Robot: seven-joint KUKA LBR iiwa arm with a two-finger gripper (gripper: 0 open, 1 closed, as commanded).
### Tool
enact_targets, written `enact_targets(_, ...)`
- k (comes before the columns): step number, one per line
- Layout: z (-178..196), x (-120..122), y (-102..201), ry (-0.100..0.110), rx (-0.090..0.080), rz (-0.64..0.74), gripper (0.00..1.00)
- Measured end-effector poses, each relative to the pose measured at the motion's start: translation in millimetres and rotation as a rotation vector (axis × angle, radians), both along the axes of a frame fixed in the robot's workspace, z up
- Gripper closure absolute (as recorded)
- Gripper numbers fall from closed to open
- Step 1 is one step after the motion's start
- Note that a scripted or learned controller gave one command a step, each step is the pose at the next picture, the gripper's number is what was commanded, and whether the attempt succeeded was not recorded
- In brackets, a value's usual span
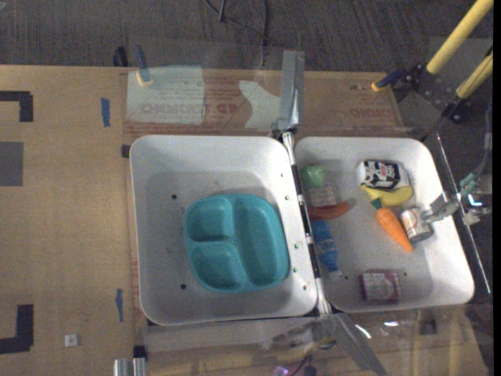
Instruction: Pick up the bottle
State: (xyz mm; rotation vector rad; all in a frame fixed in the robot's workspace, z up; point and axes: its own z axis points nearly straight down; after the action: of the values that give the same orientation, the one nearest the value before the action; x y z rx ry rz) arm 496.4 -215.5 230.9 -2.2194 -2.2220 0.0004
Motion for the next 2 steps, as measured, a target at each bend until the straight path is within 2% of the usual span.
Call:
enact_targets(1, -134.9, -12.7, 2.4, -0.004, 0.007, -0.043, 0.0)
enact_targets(2, -125.9, -13.9, -1.4, -0.005, 0.002, -0.049, 1.0)
